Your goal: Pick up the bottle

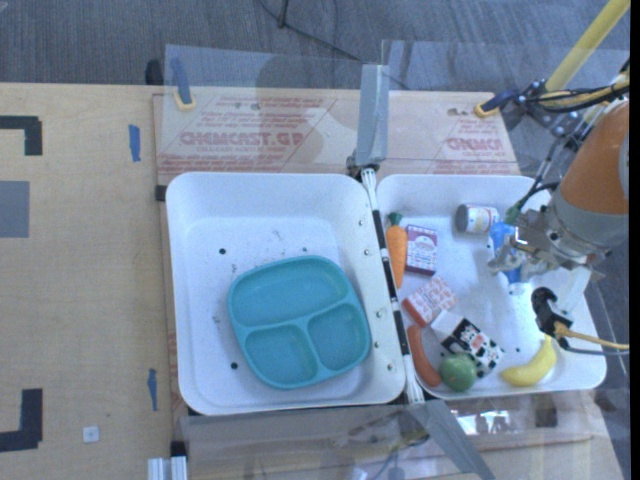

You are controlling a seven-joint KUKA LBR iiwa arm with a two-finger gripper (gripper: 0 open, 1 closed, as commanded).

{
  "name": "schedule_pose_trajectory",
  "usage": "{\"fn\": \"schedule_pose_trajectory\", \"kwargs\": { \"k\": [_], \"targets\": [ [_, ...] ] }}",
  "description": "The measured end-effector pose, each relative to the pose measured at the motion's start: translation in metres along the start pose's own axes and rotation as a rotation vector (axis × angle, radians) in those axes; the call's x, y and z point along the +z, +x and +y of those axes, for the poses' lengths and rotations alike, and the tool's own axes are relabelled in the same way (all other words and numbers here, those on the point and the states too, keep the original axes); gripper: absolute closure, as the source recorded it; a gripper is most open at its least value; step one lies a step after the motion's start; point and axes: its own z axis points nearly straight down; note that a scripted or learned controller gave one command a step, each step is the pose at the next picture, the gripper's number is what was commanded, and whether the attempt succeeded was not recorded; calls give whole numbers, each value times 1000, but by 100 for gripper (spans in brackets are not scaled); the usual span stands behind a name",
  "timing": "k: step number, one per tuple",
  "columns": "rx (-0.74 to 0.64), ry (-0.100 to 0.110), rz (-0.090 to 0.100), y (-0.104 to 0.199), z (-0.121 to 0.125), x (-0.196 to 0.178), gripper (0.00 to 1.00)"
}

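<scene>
You are looking down at a slant on a pale wooden worktop (80, 298) that carries two shallow white bins side by side.

The left bin (190, 208) holds a teal divided plate (298, 320) with three compartments, lying flat toward the bin's near right part.

The right bin (440, 193) holds the clutter. The bottle (477, 218), small with a grey cap and pale label, lies on its side near the bin's far edge, right of centre. An orange carrot (397, 251) lies along the left wall, beside a small red and white carton (421, 248). Nearer to you sits a pink patterned packet (431, 299), then a black and white cow-patterned carton (471, 344), a green round fruit (458, 372) touching a reddish sausage-shaped piece (420, 353), and a yellow banana (531, 363) by the near right corner.

Your arm (598, 173) comes in from the right, orange band above grey wrist. The gripper (510, 258) hangs over the right side of the right bin, just right of and nearer to you than the bottle, with blue parts showing at its tip. You cannot tell whether the jaws are open or closed, since wrist and cables crowd that spot. Nothing shows between them, and the bottle lies apart from the gripper on the bin floor.
</scene>
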Motion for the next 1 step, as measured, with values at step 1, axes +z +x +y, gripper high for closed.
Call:
{"fn": "schedule_pose_trajectory", "kwargs": {
  "k": [1],
  "targets": [
    [22,0,-1,72,20,-149,100]
  ]
}}
